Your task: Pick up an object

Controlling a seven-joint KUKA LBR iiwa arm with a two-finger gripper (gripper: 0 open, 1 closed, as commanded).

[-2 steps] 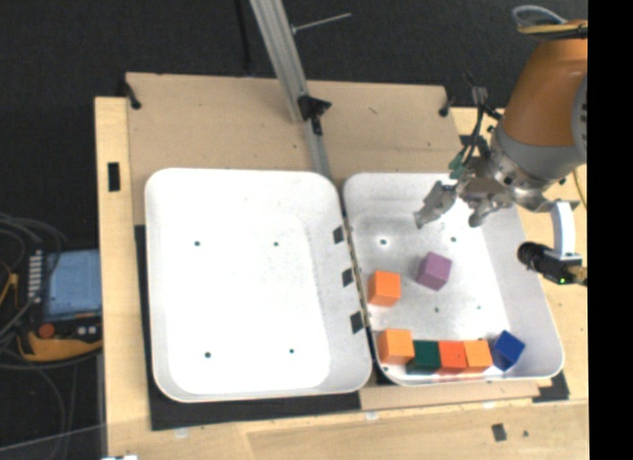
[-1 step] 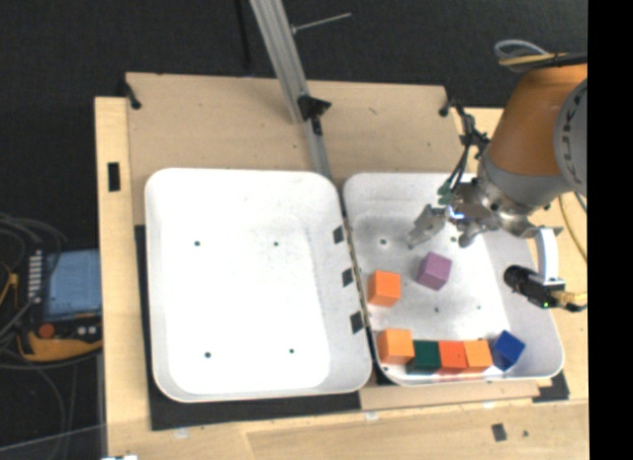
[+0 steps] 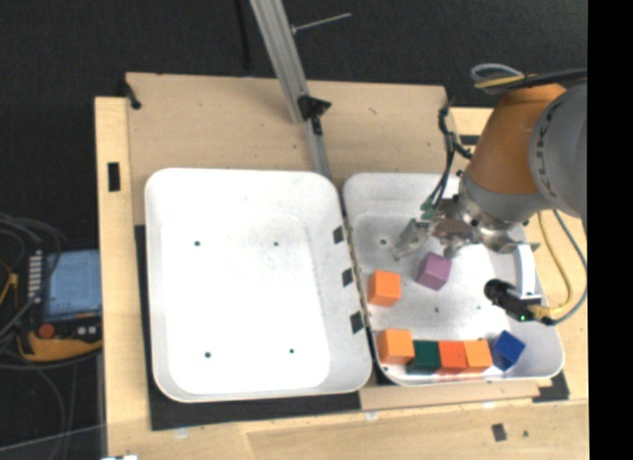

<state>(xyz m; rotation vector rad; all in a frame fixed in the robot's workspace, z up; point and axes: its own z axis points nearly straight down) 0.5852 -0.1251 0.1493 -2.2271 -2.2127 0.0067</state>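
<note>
My gripper (image 3: 425,242) hangs over the right bin (image 3: 371,201), near its middle, with its fingers spread open and nothing between them. A purple block (image 3: 433,270) lies just below the fingertips, apart from them. To its left sits an orange block (image 3: 385,287). Along the bin's front wall stands a row of blocks: orange (image 3: 398,344), green (image 3: 426,355), two more orange (image 3: 465,354) and a blue one (image 3: 507,347) at the right end.
The left bin (image 3: 242,280) sits beside the right one, divided from it by a rim with black clips. A metal rail (image 3: 282,43) slants in from the top. Cables hang by the arm's wrist (image 3: 509,166).
</note>
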